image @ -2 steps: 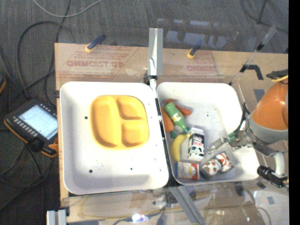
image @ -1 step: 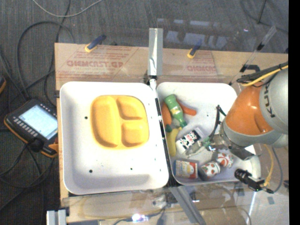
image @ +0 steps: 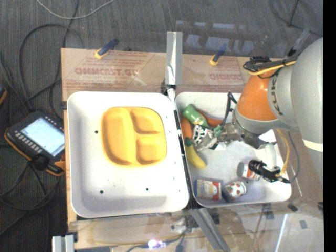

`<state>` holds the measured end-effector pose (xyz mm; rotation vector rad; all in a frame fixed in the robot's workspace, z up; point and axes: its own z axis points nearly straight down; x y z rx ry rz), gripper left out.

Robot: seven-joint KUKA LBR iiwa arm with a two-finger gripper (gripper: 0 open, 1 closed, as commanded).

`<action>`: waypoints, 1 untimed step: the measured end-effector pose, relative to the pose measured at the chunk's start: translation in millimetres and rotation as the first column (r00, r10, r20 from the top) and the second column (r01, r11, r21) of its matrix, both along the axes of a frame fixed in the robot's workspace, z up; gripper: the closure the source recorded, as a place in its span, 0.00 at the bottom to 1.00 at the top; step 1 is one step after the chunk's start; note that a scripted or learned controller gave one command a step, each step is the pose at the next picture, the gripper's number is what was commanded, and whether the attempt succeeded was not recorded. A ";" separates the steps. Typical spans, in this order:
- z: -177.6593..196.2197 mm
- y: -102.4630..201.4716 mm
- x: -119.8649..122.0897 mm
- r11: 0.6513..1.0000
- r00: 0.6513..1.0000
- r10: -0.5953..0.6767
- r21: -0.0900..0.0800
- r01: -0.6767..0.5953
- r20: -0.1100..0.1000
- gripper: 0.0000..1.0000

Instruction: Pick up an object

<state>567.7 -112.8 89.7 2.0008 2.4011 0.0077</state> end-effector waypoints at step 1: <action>92.1 30.5 12.8 0.999 0.999 0.032 0.003 -0.032 -0.019 0.00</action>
